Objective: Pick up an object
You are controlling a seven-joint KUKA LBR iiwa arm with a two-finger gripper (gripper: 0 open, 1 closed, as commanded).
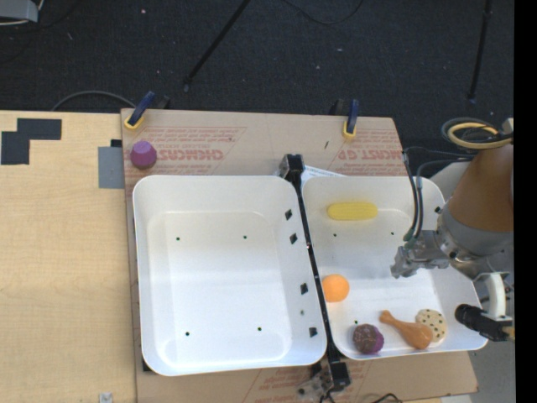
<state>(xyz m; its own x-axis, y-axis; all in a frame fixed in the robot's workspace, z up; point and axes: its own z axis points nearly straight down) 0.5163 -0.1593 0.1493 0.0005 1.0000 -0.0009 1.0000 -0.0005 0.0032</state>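
— Objects are lying in the right bin [432, 193]: corn cob [351, 211], drumstick [405, 329], orange ball [335, 288], purple ball [367, 338], cookie [430, 321].
— And the jaws [404, 264]?
— Hovering mid-bin, touching nothing; whether they're wide or narrow, I cannot tell.

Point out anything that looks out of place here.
One small purple ball-shaped object sits outside both bins, on the cardboard sheet beyond the left white bin. The other small items lie in the right white bin.

Right bin [436, 193] holds a yellow corn cob [351, 211], orange ball [335, 288], purple ball [367, 338], drumstick [405, 329] and spotted cookie [431, 321]
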